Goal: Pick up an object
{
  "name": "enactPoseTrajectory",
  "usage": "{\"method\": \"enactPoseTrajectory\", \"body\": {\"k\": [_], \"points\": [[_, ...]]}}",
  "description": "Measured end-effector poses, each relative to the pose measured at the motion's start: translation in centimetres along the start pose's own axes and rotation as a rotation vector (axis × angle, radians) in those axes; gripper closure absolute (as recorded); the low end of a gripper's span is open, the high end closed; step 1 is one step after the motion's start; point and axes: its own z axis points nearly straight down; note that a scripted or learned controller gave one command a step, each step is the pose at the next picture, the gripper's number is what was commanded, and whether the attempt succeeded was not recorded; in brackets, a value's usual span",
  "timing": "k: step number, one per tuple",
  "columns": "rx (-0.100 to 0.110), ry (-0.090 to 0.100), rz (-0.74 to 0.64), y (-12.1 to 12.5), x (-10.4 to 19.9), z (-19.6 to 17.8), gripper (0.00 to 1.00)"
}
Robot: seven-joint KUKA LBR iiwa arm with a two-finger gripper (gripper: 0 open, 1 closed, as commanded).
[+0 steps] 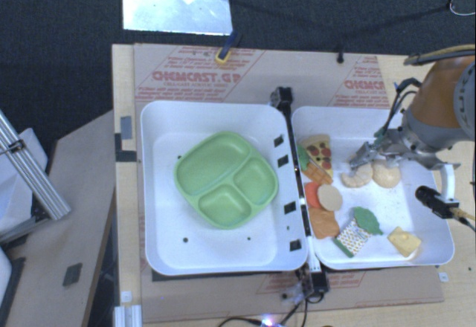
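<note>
My gripper [374, 157] hangs low over the upper middle of the right bin [440, 250], coming in from the right. Directly beneath its tip lie two pale beige bread-like pieces [357, 178] [387, 177], side by side. I see nothing lifted off the bin floor. Along the bin's left side are a pizza slice [317, 149], a round pale slice [329, 199] and an orange piece [324, 224]. Toward the front lie a green leaf [367, 219], a striped packet [351, 238] and a yellow cheese wedge [404, 241].
The left bin [160, 244] holds a green divided plate [225, 178]. A black divider with clips [291, 169] runs between the bins. A black part on the arm [435, 203] hangs over the right bin's right side. A grey post [30, 177] stands far left.
</note>
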Motion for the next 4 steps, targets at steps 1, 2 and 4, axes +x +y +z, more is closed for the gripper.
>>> {"method": "enactPoseTrajectory", "body": {"k": [1, 2, 4], "points": [[-0.006, -0.005, 0.0, 0.1, -0.2, -1.1, 1.0], [0.007, 0.002, -0.002, 0.4, 0.3, -7.4, 1.0], [0.009, 0.005, -0.007, 3.9, 4.7, -13.1, 1.0]]}}
